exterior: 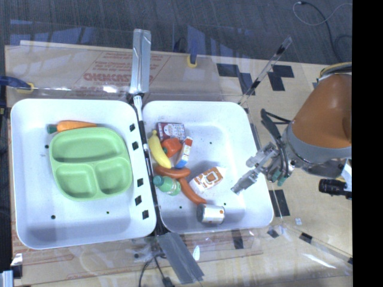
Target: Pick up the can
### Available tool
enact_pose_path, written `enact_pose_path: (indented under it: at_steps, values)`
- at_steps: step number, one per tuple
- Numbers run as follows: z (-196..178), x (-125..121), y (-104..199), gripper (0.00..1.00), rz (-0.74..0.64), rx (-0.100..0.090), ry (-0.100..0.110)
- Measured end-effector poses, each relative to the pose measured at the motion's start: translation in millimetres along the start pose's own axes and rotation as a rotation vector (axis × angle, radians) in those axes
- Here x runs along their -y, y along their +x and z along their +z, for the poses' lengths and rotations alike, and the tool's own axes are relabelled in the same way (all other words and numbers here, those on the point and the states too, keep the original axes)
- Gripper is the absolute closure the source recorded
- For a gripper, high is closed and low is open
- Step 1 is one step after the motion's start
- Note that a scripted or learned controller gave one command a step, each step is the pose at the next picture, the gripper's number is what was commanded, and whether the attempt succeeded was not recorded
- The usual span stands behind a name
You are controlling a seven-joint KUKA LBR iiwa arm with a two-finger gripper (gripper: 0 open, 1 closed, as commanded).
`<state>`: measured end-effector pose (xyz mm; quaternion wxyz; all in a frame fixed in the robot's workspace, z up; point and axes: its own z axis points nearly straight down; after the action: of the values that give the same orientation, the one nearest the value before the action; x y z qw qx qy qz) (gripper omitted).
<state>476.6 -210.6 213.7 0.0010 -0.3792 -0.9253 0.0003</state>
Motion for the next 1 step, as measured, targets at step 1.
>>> enact_pose_path:
  at_steps: [1]
  values:
    - [-150.2, 0.4, -0.8, 0.00, -0.092, 0.006, -0.001]
